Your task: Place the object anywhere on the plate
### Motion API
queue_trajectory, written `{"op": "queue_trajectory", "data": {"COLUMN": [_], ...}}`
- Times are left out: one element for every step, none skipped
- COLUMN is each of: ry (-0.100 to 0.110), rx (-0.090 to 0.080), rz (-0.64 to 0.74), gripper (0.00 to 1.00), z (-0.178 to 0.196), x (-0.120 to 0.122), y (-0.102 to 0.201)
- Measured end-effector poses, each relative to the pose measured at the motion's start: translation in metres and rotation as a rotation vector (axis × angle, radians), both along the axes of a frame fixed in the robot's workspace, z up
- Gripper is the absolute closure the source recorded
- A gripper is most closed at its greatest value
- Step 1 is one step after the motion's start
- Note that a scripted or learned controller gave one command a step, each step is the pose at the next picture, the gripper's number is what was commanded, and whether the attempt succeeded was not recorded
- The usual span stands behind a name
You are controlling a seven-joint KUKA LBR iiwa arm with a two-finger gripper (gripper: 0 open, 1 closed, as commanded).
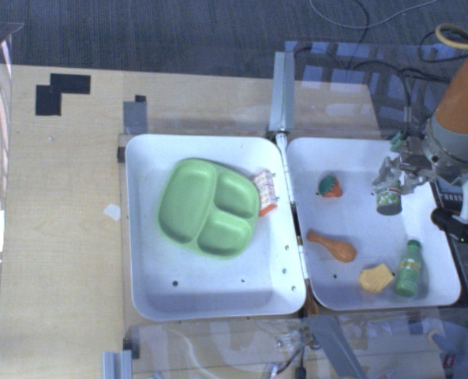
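A green divided plate (206, 207) lies in the left bin (151, 290), towards its back. The gripper (391, 183) hangs over the back right part of the right bin (316, 287), reaching in from the right. Right at its tip there is a small grey and green cylindrical thing (388, 201); whether it is gripped or just sits underneath is unclear. The arm's orange band (464, 101) rises at the right edge.
A small white and orange packet (266, 192) rests against the plate's right edge. The right bin also holds a red and green strawberry toy (329, 186), an orange drumstick-shaped piece (333, 245), a yellow chunk (376, 278) and a green bottle (408, 268).
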State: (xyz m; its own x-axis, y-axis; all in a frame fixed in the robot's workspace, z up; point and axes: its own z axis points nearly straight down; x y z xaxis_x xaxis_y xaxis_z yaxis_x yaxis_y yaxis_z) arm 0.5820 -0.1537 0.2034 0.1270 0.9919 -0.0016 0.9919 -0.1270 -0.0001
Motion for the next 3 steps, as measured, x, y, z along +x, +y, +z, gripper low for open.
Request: {"op": "queue_trajectory", "data": {"ry": [-0.002, -0.002, -0.003], "rx": [0.001, 0.002, 0.001], "rz": [0.487, 0.573, 0.856], "gripper": [1.0, 1.0, 1.0], "z": [-0.017, -0.011, -0.014], "x": [0.024, 0.037, 0.017], "y": [0.065, 0.139, 0.211]}}
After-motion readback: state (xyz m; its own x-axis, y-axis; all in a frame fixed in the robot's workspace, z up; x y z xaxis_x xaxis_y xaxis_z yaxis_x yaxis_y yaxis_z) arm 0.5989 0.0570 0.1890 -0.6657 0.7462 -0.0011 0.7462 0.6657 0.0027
